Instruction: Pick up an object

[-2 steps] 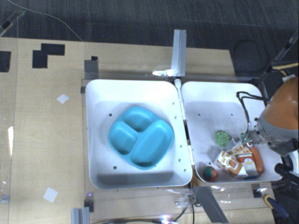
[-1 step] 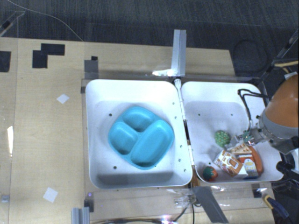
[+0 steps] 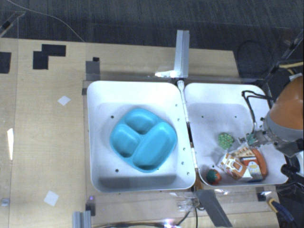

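Note:
The right bin (image 3: 213,99) holds a small green knobbly ball (image 3: 226,139), a crinkled orange and white food packet (image 3: 242,164) near the front, and a small red and green ball (image 3: 214,176) in the front left corner. My gripper (image 3: 250,138) reaches in from the right, low over the bin. It sits just above the packet's far end and right of the green ball. The orange band (image 3: 289,109) and grey wrist hide the bin's right side.
The left bin (image 3: 99,127) holds a blue three-compartment plate (image 3: 143,139) in its middle. A raised divider (image 3: 187,132) separates the bins. A black cable (image 3: 251,103) loops over the back right of the right bin. A metal post (image 3: 182,51) stands behind the bins.

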`<state>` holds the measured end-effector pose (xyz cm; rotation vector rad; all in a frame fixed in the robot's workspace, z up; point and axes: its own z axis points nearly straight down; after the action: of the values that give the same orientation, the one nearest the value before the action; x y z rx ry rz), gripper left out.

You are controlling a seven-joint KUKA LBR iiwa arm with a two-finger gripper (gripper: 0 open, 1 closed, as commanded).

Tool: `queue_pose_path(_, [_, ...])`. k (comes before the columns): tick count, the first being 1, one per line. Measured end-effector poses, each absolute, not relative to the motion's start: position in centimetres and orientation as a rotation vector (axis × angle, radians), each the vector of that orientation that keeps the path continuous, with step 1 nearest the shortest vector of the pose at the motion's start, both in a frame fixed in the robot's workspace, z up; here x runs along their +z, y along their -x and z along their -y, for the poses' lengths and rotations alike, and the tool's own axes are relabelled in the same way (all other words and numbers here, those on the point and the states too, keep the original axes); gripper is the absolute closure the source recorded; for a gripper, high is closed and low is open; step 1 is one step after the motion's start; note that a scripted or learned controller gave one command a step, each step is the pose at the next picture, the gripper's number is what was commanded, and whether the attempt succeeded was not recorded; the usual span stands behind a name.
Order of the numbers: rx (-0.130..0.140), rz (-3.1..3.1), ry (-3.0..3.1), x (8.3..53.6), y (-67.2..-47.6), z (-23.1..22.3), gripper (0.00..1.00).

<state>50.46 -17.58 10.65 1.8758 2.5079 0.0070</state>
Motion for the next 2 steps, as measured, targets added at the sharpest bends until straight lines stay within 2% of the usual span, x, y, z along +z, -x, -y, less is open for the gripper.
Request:
queue_pose_path(1, [0.006,-2.82,-1.356,8.9,-49.2,19.0,0.0])
queue_pose_path(2, [0.007,-2.807,-1.352,10.2,-49.6,19.1,1.0])
